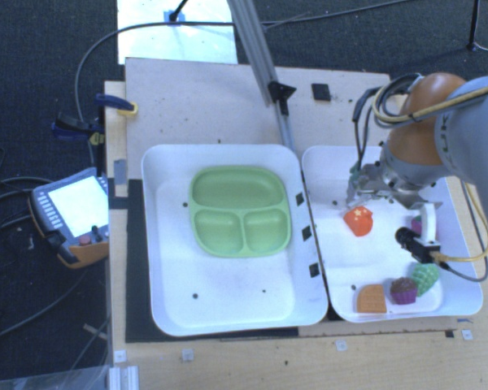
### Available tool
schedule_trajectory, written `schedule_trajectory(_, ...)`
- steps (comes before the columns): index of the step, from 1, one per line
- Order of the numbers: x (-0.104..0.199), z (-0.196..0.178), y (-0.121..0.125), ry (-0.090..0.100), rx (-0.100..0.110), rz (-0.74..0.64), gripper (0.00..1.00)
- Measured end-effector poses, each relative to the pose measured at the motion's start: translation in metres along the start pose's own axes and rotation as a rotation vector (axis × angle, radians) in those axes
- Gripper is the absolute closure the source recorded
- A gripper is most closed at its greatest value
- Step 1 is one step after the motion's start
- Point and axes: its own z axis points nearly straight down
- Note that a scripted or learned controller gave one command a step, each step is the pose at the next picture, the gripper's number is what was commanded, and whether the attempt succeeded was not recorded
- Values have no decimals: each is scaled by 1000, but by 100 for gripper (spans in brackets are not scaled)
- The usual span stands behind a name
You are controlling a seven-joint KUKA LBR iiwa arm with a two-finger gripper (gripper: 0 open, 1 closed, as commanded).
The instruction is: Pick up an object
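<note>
The gripper hangs low in the right bin, directly above an orange toy near the bin's middle; how it is set cannot be told from here. A green divided plate lies in the left bin, and a tan block, a purple toy and a green toy sit together along the right bin's near edge.

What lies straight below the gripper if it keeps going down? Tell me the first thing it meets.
Probably the white floor of the right bin, just up-left of the small orange-red toy. The gripper might clip that toy; depth is unclear.
</note>
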Motion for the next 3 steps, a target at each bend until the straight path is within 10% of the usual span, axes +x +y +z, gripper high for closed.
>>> schedule_trajectory(2, -1, -118, 5, 9, 22, -4, 100)
schedule_trajectory(3, 50, -130, -15, 12, 28, -8, 100)
